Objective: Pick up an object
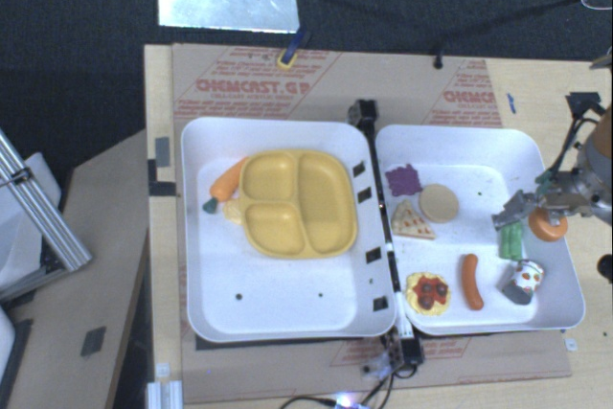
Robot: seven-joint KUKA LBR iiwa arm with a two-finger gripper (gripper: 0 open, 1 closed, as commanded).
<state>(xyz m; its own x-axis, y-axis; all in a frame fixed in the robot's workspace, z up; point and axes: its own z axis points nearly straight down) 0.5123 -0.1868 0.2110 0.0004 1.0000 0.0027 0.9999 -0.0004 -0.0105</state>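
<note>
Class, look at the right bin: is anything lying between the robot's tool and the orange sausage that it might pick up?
Yes. The tool hangs at the right bin's far right side, over a green piece beside an orange piece. The green piece lies between it and the sausage, partly in the way.

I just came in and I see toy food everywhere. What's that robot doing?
The robot arm reaches in from the right, and its gripper sits low over the right bin, beside a green piece and an orange piece. Whether it has grabbed anything yet is hard to tell. A sausage, small pizza and sandwich wedge lie nearby. The left bin holds a yellow tray and a carrot.
</note>
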